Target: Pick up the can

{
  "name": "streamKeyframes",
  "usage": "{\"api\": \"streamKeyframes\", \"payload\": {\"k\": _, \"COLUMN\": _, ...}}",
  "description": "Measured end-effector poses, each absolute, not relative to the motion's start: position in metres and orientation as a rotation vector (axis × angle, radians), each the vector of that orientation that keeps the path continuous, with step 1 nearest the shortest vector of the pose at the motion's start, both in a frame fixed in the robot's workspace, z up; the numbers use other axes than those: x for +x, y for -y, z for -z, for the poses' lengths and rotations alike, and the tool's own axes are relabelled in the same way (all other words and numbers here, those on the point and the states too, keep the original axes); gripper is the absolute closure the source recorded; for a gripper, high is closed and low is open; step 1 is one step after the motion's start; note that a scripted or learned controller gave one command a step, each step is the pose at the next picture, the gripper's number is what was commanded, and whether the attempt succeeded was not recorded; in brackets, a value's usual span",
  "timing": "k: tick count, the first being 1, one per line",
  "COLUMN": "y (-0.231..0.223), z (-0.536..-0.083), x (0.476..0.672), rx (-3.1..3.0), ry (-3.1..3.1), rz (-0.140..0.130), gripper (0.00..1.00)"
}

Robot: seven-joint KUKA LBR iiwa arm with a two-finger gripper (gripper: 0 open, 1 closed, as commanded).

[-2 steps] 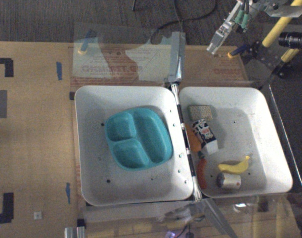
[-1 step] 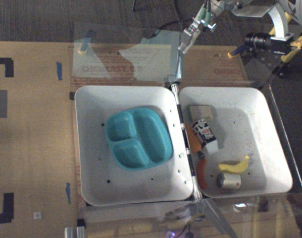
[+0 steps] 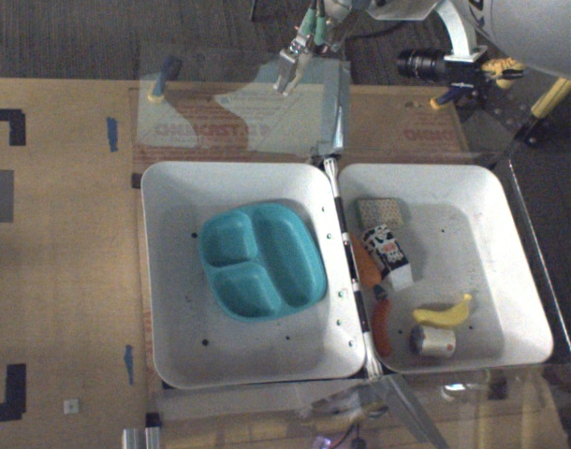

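can [image 3: 433, 341] in right bin, gripper [image 3: 299, 59] far above — seemingly empty

Down on the bench [image 3: 61, 279], a tan board surface, two shallow white bins sit side by side, touching along their inner edges. The left bin [image 3: 173, 344] and the right bin [image 3: 519, 251] fill the middle. Behind them a clear sheet [image 3: 239, 120] lies flat. Black corner marks [image 3: 9, 124] and short strips of blue tape [image 3: 112, 134] dot the left side.
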State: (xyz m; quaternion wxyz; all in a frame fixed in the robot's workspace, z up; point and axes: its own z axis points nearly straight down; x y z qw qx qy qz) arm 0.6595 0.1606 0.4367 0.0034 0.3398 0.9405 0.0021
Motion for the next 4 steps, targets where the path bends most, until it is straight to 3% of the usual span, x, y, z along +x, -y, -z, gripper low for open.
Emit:
{"api": "streamKeyframes", "payload": {"k": 1, "y": -0.132, "z": -0.435, "x": 0.644, "rx": 1.016, "ry": -2.973, "rz": 0.001, "gripper": 1.0}}
{"api": "streamKeyframes", "payload": {"k": 2, "y": -0.205, "z": -0.437, "x": 0.644, "rx": 0.944, "ry": -2.99, "rz": -0.007, "gripper": 1.0}}
{"api": "streamKeyframes", "payload": {"k": 3, "y": -0.226, "z": -0.437, "x": 0.655, "rx": 0.599, "ry": -3.076, "rz": -0.008, "gripper": 1.0}}
{"api": "streamKeyframes", "payload": {"k": 4, "y": -0.228, "z": -0.437, "x": 0.653, "rx": 0.384, "ry": -3.111, "rz": -0.005, "gripper": 1.0}}
